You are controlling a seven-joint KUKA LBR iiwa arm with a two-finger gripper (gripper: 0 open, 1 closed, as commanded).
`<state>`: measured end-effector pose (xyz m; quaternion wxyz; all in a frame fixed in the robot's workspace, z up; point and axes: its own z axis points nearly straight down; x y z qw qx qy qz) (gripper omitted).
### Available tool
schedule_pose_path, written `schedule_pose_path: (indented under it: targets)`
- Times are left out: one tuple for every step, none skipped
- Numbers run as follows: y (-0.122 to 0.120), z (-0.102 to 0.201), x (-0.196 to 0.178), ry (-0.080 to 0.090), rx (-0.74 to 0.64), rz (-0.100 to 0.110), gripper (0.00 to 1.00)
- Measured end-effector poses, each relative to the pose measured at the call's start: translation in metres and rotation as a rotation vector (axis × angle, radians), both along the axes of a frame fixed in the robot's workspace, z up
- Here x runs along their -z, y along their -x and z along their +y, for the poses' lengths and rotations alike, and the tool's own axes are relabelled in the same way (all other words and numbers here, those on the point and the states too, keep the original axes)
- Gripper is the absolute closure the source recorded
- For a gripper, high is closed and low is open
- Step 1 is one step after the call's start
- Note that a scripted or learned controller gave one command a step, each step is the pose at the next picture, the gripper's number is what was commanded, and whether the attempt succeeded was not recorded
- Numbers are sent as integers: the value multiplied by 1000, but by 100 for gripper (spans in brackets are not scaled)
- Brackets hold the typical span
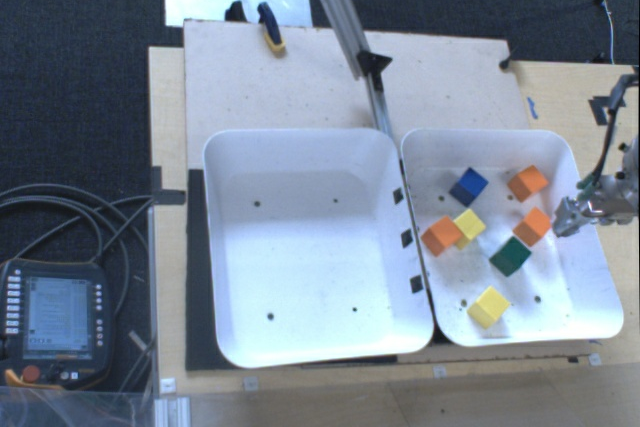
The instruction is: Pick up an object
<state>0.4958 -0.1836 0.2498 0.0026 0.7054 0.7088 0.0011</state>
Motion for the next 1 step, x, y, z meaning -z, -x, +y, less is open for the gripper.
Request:
schedule_pose_path:
  targets:
    - [-20,47,-10,-2,-6,1,100]
